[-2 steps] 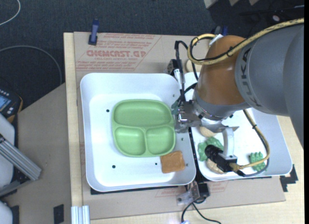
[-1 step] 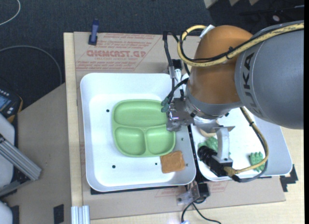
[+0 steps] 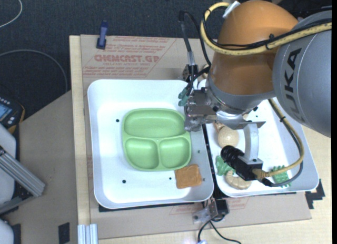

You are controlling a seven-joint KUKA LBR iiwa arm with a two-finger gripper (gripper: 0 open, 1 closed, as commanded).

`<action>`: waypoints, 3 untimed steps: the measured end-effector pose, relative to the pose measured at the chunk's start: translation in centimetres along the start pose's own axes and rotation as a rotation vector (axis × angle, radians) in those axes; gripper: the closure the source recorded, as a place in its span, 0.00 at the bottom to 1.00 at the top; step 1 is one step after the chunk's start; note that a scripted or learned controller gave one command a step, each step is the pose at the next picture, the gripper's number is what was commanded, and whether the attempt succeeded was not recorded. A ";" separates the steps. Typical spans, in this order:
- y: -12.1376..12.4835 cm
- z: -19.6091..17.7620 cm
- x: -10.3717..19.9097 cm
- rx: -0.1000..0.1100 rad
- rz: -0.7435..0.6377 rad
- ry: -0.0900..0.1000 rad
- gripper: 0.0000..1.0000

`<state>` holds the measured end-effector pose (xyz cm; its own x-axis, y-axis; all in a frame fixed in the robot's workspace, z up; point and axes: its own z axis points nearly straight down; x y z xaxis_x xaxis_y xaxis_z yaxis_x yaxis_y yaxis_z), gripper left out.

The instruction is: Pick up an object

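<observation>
Gripper [image 3: 193,113] beside green tray [image 3: 156,139] edge

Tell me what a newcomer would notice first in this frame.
The grey arm with its bulging orange band looms at the upper right, hanging over the right bin. In the left bin lies a green three-compartment plate, its compartments empty, with a brown square slice, toast-like, at its near right corner.

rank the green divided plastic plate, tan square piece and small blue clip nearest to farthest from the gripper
1. green divided plate, left bin, beside the gripper
2. tan square piece, same bin's front corner
3. blue clip, on cardboard behind the bins
</observation>
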<state>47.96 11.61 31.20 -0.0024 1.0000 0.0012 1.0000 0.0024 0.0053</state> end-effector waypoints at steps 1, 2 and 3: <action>0.1 -10.5 -1.7 -0.007 0.002 0.001 1.00; -0.1 -6.7 -9.9 0.010 0.011 -0.002 1.00; 0.0 -8.9 -11.6 0.001 0.005 -0.002 1.00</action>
<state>47.97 0.04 40.08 0.0022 1.0000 -0.0009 1.0000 -0.0021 0.0045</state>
